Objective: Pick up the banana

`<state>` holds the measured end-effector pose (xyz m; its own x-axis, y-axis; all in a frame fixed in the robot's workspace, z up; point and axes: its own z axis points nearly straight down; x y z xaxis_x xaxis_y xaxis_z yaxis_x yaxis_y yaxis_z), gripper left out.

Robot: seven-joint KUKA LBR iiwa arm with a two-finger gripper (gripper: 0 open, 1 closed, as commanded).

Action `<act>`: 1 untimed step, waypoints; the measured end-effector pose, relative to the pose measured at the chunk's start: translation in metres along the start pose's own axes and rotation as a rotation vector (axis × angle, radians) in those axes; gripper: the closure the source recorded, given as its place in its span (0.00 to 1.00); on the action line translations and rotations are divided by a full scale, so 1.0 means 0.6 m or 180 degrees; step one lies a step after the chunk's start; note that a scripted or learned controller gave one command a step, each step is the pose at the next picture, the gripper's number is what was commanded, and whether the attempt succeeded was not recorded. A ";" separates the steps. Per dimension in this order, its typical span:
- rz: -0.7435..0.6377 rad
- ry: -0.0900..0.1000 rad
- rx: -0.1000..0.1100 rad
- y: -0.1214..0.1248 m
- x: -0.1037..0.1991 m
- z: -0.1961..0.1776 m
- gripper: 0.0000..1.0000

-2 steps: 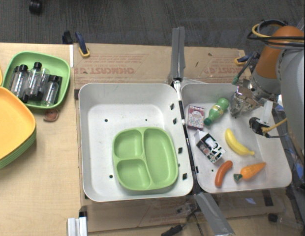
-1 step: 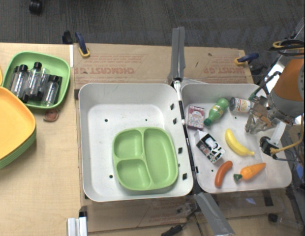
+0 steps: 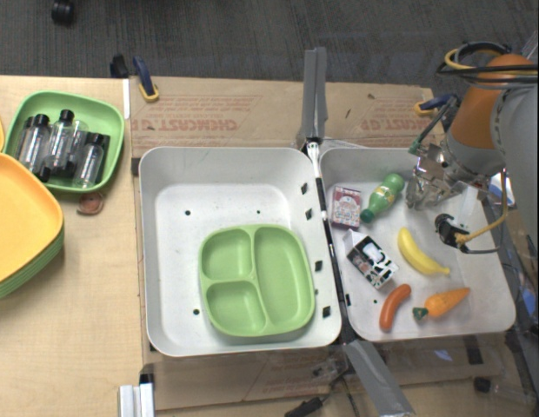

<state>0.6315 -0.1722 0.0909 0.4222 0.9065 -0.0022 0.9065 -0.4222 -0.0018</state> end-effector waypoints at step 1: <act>0.0503 0.0004 0.0006 -0.114 -0.093 0.000 1.00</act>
<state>0.5457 -0.1937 0.0909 0.5597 0.8287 -0.0013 0.8287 -0.5597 -0.0033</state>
